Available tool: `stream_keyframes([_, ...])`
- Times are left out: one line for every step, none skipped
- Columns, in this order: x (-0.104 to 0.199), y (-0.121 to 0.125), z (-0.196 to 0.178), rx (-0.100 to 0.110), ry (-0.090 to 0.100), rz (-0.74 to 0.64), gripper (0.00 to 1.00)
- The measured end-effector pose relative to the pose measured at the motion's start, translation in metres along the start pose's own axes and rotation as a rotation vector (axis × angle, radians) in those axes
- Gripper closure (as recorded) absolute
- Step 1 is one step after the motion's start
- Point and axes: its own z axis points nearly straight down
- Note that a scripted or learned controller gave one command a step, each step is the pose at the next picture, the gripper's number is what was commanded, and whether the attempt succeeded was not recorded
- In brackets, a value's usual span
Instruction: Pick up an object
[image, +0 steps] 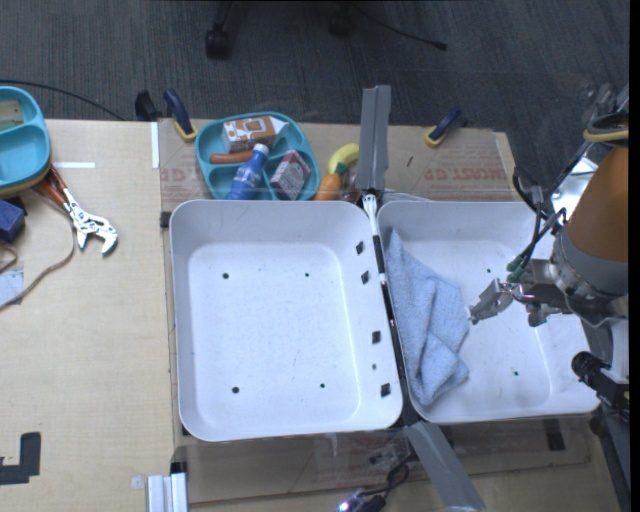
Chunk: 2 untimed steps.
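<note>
Hanging low over the right bin (560, 405), my end effector (487, 302) is just beside the blue-grey towel (425, 320), at its right edge, and its tip seems to touch the cloth or almost touch it. I cannot tell from this picture if it is open or closed, because it is small and a little blurred. I see no cloth lifted by it, so I judge that the pick is not yet done: the approach looks finished, but the grasp and the lift are left.

The towel lies crumpled along the left side of this bin, to the left of my end effector, stretching from the far wall down to the near corner. It is the only object in reach here.

Farther to the left of my end effector is the second bin (190, 330), white and shallow like the first one. Both bins stand side by side on a tabletop (90, 380) of pale wood. Beyond the bins, up and to the left of my end effector, there is a teal tray (207, 160) with small items such as a bottle (246, 172). Far to the left lies a wrench (88, 226) and another teal dish (30, 150) at the edge. Behind the tabletop the floor (300, 70) is dark grey carpet.
</note>
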Motion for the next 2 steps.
stream_keyframes([-0.032,0.038,0.012,0.002,0.0,0.19,0.0])
stream_keyframes([0.007,0.036,0.135,0.0,0.001,0.202,0.0])
